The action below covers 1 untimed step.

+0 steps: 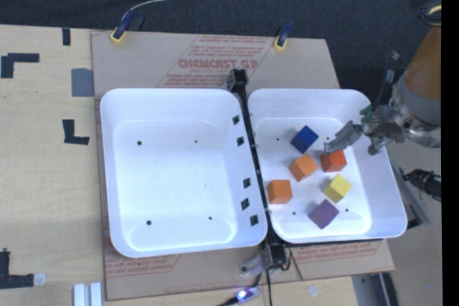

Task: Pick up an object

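1. Now the arm [423, 82] reaches in from the right over the right bin [358, 100], and the gripper [336, 145] sits low at the red cube [334, 160], its dark tip at that cube's far edge.
2. Whether the gripper is apart or together, I cannot tell; its tip is a dark blur against the cube, and no cube shows plainly between it.
3. I judge the step in hand to be the approach, or the very start of a grasp: nothing is lifted yet, and every cube rests on the bin floor.
4. The likely target is the red cube, right of centre in the right bin, just right of one orange cube [303, 167] and just far of the yellow cube [337, 188].
5. The next move, as I judge it, calls for settling squarely about the red cube, closing, then rising straight up; the close neighbours leave little room, so a skewed descent could shove them.
6. Count: two white bins, and the left bin [172, 168] is one of them.
7. Six cubes, all in the right bin: one blue [305, 139], one red, two orange (the second [280, 191] nearer the divider), one yellow, one purple [323, 213].
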Each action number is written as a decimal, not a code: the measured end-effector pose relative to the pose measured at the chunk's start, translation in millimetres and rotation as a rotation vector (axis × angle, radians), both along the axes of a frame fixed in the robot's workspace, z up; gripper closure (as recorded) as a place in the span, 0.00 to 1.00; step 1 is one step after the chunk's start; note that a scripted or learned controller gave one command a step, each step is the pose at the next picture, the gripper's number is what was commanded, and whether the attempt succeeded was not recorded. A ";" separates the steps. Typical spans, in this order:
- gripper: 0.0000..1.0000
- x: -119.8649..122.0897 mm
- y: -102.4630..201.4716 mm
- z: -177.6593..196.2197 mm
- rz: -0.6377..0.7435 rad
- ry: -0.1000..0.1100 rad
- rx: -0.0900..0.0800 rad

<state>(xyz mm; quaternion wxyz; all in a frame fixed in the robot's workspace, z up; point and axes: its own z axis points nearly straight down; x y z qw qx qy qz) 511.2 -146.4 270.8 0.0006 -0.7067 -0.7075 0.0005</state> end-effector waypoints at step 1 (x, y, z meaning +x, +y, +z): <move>0.00 65.4 11.6 -76.7 0.002 0.000 -0.001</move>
